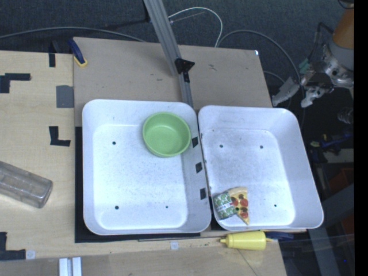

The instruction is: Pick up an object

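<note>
A light green bowl (167, 134) stands upright in the left bin (103, 211), near its far right corner. A small flat packet (232, 204), green with red and orange pizza-like print, lies in the near left corner of the right bin (299, 154). My gripper (295, 97) hangs off the right bin's far right corner, above the bench edge and well away from both objects. Its two pale fingers (283, 94) stand apart, open, with nothing between them.
A yellow squeeze bottle (247, 240) lies on the bench just in front of the right bin. A clear plastic cylinder (23, 184) rests at the far left. A grey pole (164, 30) slants down to the bins' shared far edge. Cables trail behind.
</note>
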You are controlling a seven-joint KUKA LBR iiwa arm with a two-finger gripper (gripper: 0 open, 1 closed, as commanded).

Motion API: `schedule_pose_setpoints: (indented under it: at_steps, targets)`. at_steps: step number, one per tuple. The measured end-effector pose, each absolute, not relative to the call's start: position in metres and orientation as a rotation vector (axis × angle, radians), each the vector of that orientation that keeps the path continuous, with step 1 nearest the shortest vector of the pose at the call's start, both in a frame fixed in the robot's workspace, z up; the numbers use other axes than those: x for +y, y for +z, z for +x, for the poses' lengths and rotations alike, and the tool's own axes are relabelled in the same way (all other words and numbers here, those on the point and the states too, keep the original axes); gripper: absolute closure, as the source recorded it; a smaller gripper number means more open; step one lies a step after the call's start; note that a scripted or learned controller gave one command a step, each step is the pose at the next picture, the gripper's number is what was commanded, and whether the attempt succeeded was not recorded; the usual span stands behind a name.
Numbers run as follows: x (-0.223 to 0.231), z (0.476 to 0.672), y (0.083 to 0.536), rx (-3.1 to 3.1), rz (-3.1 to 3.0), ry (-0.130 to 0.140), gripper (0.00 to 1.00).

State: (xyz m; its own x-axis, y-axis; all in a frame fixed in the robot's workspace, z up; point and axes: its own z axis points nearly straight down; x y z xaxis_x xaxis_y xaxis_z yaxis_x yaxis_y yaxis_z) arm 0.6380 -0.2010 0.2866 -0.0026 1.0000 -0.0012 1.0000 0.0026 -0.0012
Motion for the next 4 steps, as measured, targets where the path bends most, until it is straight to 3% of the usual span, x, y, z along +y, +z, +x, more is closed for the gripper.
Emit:
schedule_pose_setpoints:
  at_steps: [1,4]
  targets:
    - [-0.201,0.638,0.287,2.224,2.219,-0.004,0.0]
    - [-0.201,0.623,0.103,2.228,2.224,-0.008,0.0]
